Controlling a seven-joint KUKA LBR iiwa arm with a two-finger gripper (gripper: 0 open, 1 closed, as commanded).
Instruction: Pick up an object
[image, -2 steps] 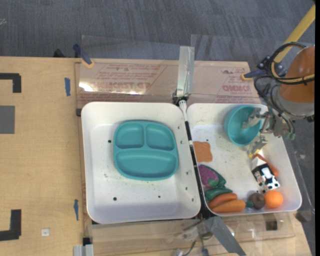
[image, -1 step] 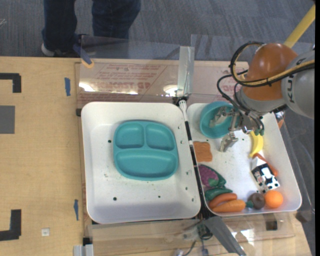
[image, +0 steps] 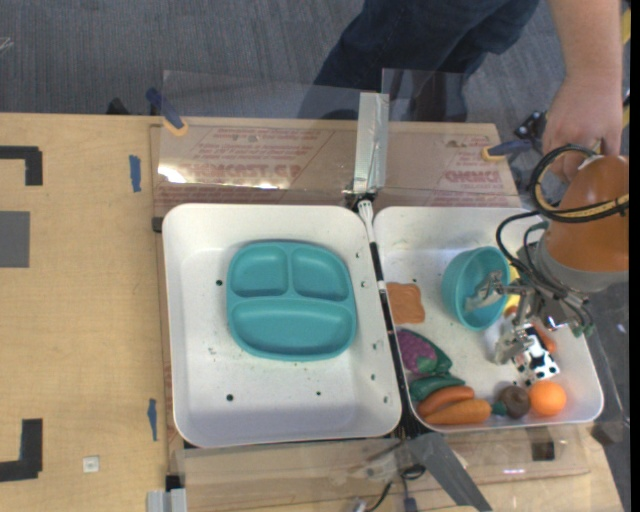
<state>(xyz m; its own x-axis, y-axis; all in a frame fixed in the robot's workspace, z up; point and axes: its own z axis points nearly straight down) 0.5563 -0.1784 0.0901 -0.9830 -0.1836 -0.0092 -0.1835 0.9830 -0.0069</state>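
- Step in hand: approach. The hand hangs low in the right bin, beside the teal bowl.
- Hand state: cannot tell.
- Candidate object: black-and-white toy, just below the hand.
- Next move: likely descend, then close.

A teal plate lay in the left bin. In the right bin, the gripper hung beside a tilted teal bowl, near carrots, an orange and toast.
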